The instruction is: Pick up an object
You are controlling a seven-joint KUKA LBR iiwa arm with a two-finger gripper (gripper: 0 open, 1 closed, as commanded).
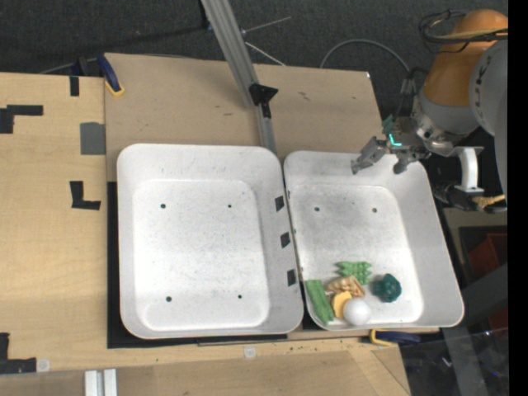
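Observation:
My gripper (pixel 382 160) hangs over the far right rim of the right bin (pixel 417 221), its two fingers spread open with nothing between them. A cluster of small objects lies in the near corner of that bin: a dark green round piece (pixel 385 288), a light green leafy piece (pixel 353 269), a tan toy (pixel 345 286), a white ball (pixel 357 311), a yellow piece (pixel 340 305) and a green strip (pixel 317 298). The gripper is well away from them, at the opposite end of the bin.
The left bin (pixel 198 238) lies beside the right one. A slanted metal post (pixel 235 52) rises behind the bins' shared edge. The wooden bench (pixel 49 180) extends to the left. Cables and the arm's body (pixel 462 73) crowd the far right.

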